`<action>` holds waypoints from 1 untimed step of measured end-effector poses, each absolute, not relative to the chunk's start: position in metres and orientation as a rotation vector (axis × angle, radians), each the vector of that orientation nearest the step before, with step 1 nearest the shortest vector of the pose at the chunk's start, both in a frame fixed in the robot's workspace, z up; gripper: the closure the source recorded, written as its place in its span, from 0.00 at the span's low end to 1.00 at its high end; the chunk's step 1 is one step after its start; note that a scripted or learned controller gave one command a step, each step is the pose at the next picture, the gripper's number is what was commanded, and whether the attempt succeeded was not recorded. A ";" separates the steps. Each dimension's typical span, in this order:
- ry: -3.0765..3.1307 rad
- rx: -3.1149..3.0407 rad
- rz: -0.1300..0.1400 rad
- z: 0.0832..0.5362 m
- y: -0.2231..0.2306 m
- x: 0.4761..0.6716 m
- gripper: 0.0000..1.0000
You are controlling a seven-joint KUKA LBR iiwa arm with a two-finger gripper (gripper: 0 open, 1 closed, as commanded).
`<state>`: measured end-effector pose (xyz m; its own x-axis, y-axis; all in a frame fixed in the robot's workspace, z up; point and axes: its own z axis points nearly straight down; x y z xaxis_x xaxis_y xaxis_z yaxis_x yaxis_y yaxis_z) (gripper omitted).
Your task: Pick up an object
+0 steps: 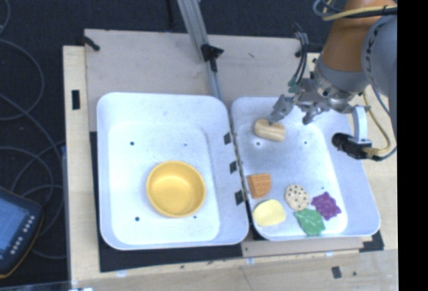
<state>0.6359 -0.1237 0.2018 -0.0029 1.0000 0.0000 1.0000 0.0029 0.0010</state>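
Camera view: the grey arm with its orange band is reaching in from the right over the far end of the right bin. The end effector is hanging above that bin with its two fingers spread apart, open, nothing sitting between them. A tan bread-like piece is lying on the bin floor just beside and below the left finger; contact is not clear from this angle. Toward the near end of the same bin, an orange block is sitting by the left wall, a pale yellow piece just in front of it, a speckled cookie next to that, a green piece at the near rim, and a purple piece just beside the green one. The left bin is holding a yellow bowl, upright, near its middle. Both bins are resting side by side on the bench. A metal pole is slanting up from the bench behind the bins.
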 end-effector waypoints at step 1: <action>2.224 2.218 0.001 0.202 -0.124 0.636 0.00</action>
<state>0.6359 -0.1237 0.2018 -0.0030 1.0000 -0.0001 1.0000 0.0030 0.0009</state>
